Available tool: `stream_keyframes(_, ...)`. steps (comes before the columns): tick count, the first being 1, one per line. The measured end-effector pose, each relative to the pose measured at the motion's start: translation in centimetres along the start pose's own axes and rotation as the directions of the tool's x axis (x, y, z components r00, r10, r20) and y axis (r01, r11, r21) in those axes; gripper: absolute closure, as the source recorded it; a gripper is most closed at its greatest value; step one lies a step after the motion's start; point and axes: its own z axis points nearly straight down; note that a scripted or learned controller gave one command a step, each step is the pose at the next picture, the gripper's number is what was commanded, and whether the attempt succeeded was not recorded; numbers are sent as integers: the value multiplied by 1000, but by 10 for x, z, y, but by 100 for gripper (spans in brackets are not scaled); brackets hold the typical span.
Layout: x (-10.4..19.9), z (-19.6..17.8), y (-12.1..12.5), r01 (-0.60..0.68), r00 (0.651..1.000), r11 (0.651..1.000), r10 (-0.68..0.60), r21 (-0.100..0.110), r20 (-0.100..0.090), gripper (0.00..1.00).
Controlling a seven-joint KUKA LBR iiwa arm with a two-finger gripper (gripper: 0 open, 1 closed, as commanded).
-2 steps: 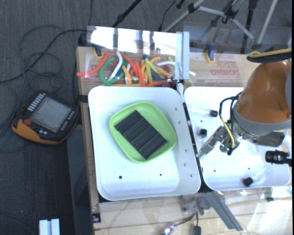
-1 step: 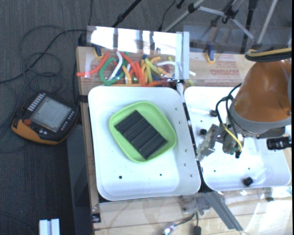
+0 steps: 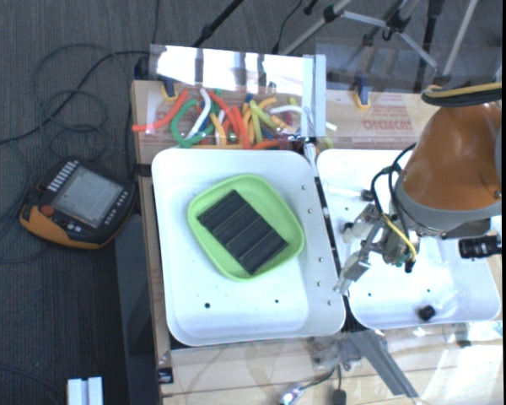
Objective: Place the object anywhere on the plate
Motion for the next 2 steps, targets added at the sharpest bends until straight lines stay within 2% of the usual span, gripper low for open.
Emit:
stream_keyframes(1, -20, -146, -43, -110, 994, 994, 110, 1, 3, 0)
stream_keyframes(2, -35, -224, -77, -255, 967, 967, 255, 1, 4, 0)
